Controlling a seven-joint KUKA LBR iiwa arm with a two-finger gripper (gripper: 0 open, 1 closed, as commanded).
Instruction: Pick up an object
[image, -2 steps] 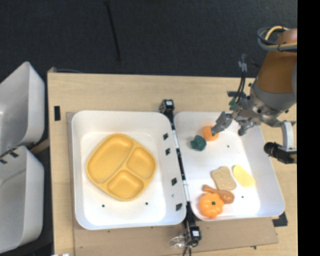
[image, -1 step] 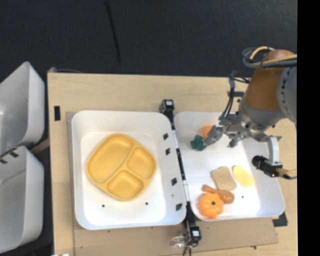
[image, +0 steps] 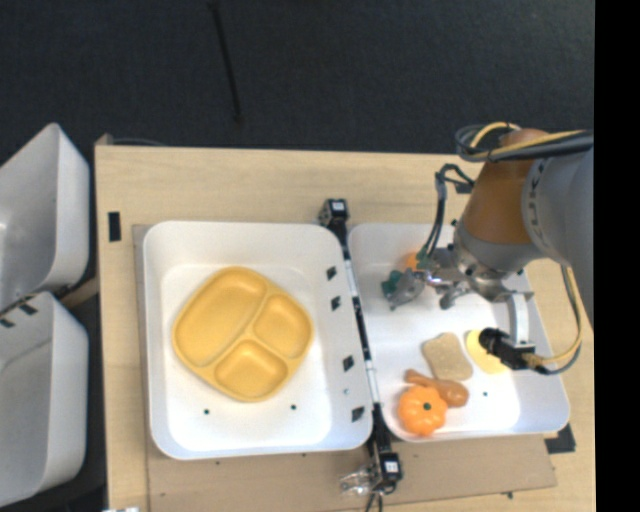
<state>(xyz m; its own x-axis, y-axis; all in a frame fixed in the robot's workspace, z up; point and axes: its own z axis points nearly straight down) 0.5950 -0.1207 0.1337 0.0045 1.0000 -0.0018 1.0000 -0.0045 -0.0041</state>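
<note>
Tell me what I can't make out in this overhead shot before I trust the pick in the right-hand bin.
- Gripper: too small and blurred in the camera view to read what the fingers are doing.
- Small orange thing beside it: mostly hidden by the wrist; identity unclear.
- Yellow object: partly covered by a black part of the arm's attachment.
- Arm: cut off at the view's right.
- Back right of the right bin: covered by the arm.

Toy food scattered across the right-hand bin

A small orange pumpkin with a green stem sits at the near edge, a brown drumstick-like piece just beside it. A tan slice of bread lies flat behind them, a pale yellow piece to its right, partly hidden.
</note>
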